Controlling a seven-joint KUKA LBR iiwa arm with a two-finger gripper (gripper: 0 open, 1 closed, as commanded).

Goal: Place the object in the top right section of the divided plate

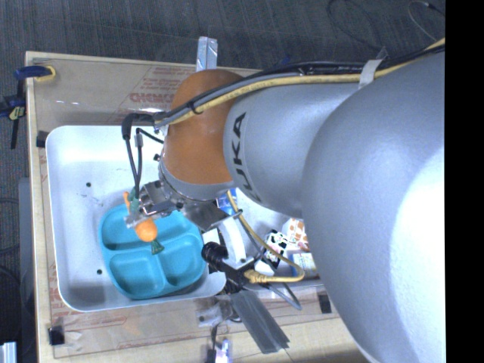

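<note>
A blue divided plate (pixel 155 267) lies in the lower part of the left white bin (pixel 76 172). A small orange object (pixel 145 231) with a green bit at its lower end rests over the plate's upper part, close to where the dividers meet. My gripper (pixel 144 214) hangs directly above this object, at its upper edge, and the grey arm with its orange band (pixel 197 134) reaches in from the right. The arm covers the plate's upper right rim. Whether the orange object is touching the plate is not clear.
The arm hides most of the right bin; a black-and-white patterned item (pixel 278 240) and an orange-white packet (pixel 299 237) peek out beside it. Cables (pixel 136 153) loop by the wrist. A grey metal bracket (pixel 257 322) sticks out at the bench's front edge.
</note>
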